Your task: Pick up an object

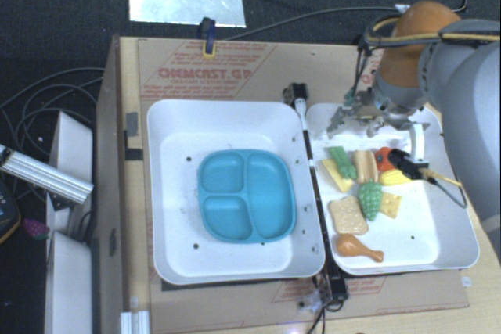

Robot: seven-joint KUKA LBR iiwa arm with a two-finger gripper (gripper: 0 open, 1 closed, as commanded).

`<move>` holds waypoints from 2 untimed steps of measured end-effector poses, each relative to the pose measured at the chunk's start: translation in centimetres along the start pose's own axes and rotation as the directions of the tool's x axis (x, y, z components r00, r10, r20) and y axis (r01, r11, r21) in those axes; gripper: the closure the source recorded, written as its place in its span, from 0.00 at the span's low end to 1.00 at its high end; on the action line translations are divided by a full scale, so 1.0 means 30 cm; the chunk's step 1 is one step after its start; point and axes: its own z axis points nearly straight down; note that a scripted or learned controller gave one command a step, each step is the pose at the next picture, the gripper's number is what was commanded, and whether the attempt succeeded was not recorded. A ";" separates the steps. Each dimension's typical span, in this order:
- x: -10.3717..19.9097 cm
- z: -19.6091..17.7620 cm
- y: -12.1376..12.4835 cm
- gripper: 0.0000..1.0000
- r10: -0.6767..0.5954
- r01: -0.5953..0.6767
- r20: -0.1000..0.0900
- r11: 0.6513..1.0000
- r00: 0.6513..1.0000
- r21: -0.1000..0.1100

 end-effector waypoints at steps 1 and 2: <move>-0.122 0.039 -0.210 0.00 0.006 -0.006 0.001 1.000 1.000 0.006; -0.283 -0.144 -0.123 0.00 0.006 -0.006 0.002 1.000 1.000 0.001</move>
